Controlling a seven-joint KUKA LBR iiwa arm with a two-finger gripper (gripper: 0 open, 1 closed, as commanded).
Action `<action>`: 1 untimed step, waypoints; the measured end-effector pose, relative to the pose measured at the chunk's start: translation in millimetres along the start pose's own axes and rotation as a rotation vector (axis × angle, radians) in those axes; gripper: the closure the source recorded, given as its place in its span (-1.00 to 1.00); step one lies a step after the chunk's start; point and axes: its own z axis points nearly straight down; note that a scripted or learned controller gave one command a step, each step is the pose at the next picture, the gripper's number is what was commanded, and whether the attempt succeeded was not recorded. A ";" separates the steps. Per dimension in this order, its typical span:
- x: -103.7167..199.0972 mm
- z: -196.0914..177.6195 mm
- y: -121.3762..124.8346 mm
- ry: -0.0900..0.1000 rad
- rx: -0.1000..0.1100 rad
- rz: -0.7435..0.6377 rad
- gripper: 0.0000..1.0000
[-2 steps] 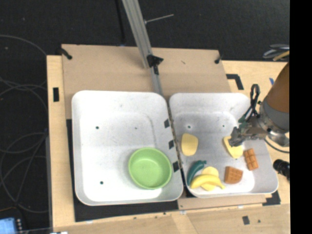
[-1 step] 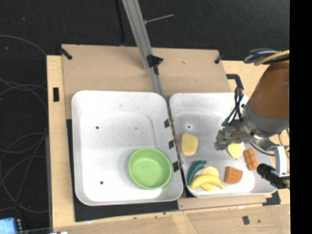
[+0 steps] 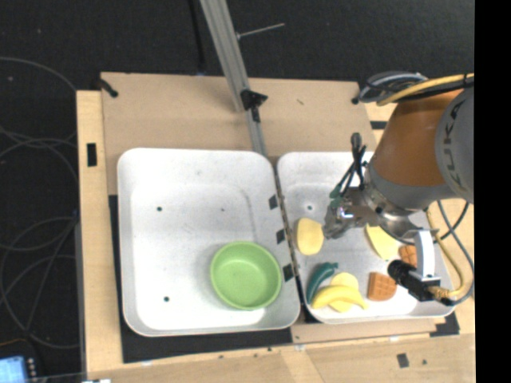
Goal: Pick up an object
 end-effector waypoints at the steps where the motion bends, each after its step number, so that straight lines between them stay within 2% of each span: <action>1: 51.1 -12.2 -3.7 -0.001 0.000 0.005 1.00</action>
